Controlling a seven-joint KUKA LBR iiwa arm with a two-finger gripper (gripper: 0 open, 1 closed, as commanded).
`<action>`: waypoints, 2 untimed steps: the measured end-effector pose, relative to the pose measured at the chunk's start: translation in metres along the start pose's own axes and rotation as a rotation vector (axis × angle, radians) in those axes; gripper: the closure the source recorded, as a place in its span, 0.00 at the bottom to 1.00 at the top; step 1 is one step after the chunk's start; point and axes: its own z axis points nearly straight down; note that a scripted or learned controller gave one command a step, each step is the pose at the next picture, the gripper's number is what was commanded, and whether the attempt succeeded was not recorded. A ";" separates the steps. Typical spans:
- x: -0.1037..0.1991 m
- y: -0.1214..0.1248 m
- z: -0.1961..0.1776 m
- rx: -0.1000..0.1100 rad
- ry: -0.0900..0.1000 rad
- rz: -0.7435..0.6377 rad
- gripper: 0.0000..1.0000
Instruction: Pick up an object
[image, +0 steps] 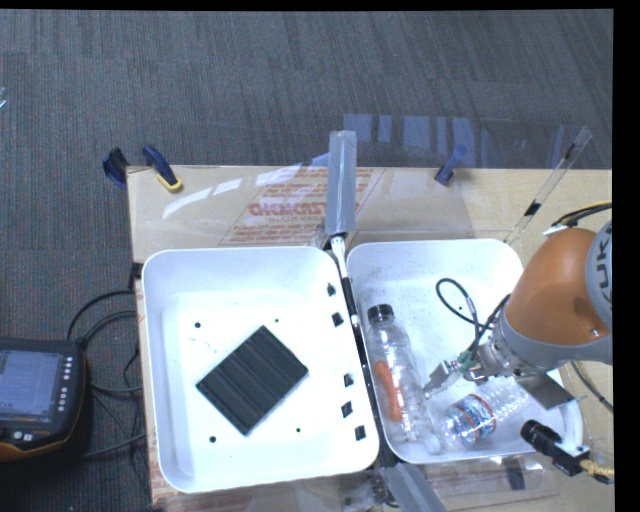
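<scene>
In the right bin (430, 258) a clear plastic bottle (393, 350) with a black cap lies lengthwise along the left wall. An orange stick-like object (389, 392) rests against it. A crumpled small bottle (475, 418) with a blue label lies near the front wall. My gripper (445, 376) reaches in from the right and hangs low between the two bottles, just above and left of the crumpled one. Nothing visible is held by it. A black ridged square pad (252, 378) lies in the left bin (160, 300).
A black cable (455, 295) loops from the wrist over the right bin's middle. The orange band of the arm (555, 290) covers the bin's right side. A grey post (342, 190) stands behind the divider. A pendant (35, 395) sits on the floor at left.
</scene>
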 end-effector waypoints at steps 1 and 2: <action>-0.044 -0.025 -0.045 -0.003 0.001 0.037 0.00; 0.021 -0.012 0.008 -0.010 -0.017 0.087 0.00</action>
